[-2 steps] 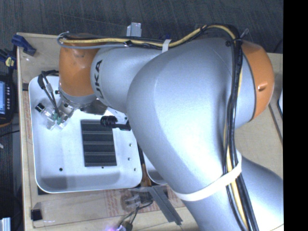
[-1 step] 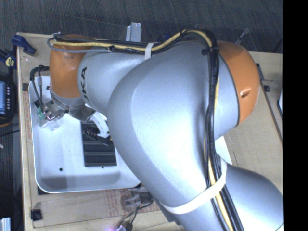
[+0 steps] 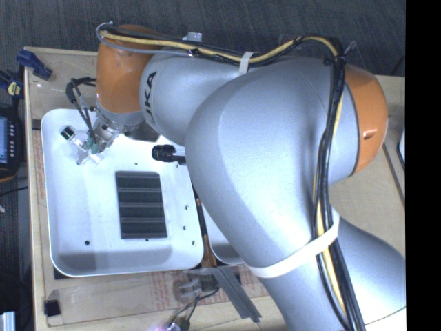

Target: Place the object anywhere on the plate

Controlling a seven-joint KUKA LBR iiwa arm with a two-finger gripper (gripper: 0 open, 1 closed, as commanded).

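Observation:
A dark grey ribbed rectangular slab [image 3: 141,204] lies flat in the middle of the left white bin [image 3: 76,247]. My gripper [image 3: 88,149] hangs over the bin's far left corner, up and to the left of the slab and well apart from it. Just to its left is a small black-and-white piece [image 3: 67,133]; I cannot tell whether it is a loose object or part of the gripper. The arm's orange wrist band [image 3: 117,74] is directly above the gripper.
The bulky grey arm [image 3: 275,178] covers most of the right bin, leaving a strip of its near rim [image 3: 224,257] in sight. A black stub [image 3: 164,153] juts from the arm over the left bin's right side. Blue clamps [image 3: 31,62] sit at the bench's far left corner.

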